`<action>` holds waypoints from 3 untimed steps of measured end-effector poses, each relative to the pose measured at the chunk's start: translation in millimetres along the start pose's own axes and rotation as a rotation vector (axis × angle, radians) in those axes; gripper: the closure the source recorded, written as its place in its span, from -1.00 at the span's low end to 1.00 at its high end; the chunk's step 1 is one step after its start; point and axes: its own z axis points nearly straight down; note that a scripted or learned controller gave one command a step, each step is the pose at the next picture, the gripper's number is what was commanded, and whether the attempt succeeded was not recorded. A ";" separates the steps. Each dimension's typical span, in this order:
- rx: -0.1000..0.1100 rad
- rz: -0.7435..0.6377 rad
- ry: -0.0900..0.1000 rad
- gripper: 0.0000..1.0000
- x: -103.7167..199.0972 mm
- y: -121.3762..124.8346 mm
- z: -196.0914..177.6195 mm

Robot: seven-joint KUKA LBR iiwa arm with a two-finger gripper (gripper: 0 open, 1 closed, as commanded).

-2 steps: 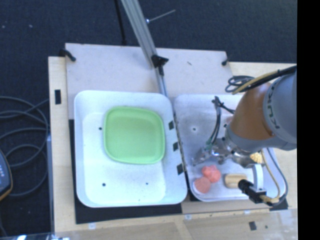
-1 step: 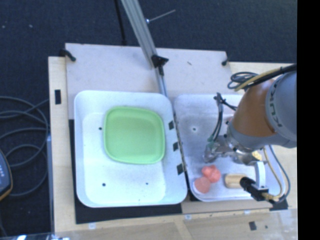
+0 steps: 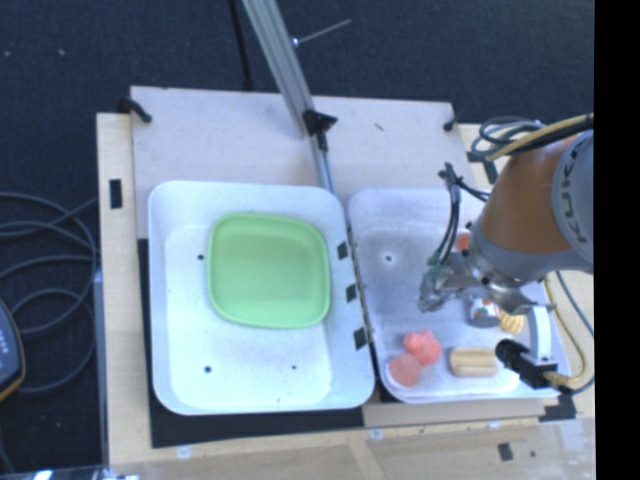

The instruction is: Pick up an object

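Camera view: end effector (image 3: pixel 436 298), grip state unclear, hovers above pink object (image 3: pixel 423 346)

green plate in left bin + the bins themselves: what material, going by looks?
Green plate: looks like moulded plastic, smooth satin finish, uniform colour, rounded rim with soft sheen. Left bin and right bin: probably thin white plastic, matte, scuffed and speckled, with rounded formed corners. Not certain from the image alone.

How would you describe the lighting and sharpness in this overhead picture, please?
Camera view: bright, even light washes out both white bins, hiding surface detail; the green plate shows a soft sheen; the gripper is blurred and indistinct; the floor around the bench is very dark.
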 end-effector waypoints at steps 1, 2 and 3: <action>0.000 0.000 0.000 1.00 9.4 0.3 -55.8; 0.003 0.000 0.000 1.00 9.1 1.2 -83.9; 0.005 -0.003 0.001 1.00 66.0 -8.6 -77.7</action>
